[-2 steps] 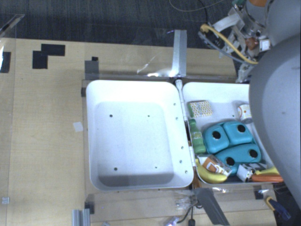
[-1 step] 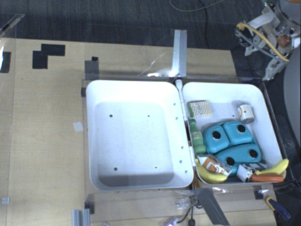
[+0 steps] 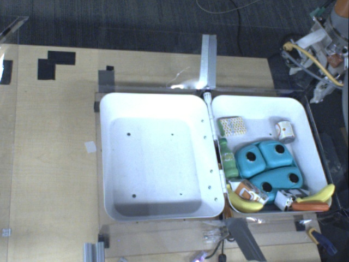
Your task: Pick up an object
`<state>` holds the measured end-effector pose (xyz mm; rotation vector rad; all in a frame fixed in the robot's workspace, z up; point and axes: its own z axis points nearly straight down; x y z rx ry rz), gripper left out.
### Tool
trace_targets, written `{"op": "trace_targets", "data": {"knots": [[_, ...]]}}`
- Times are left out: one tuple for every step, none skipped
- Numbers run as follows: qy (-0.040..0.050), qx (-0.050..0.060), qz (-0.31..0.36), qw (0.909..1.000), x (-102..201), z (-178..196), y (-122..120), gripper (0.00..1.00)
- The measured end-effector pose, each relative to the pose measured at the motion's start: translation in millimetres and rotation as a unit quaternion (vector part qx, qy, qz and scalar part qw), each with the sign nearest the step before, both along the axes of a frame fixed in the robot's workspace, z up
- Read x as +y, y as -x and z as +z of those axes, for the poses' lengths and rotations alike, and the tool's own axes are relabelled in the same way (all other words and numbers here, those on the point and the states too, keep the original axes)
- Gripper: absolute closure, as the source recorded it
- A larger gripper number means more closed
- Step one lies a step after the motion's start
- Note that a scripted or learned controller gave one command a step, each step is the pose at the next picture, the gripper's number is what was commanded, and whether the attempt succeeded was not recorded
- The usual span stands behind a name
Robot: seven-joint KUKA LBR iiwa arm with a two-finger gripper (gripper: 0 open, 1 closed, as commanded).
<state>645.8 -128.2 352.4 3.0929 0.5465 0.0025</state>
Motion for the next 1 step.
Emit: {"op": "trace_targets", "data": {"knots": [[-0.0002, 0.0, -0.07, 0.9975, -16.0, -29.6, -14.2, 0.0]]}}
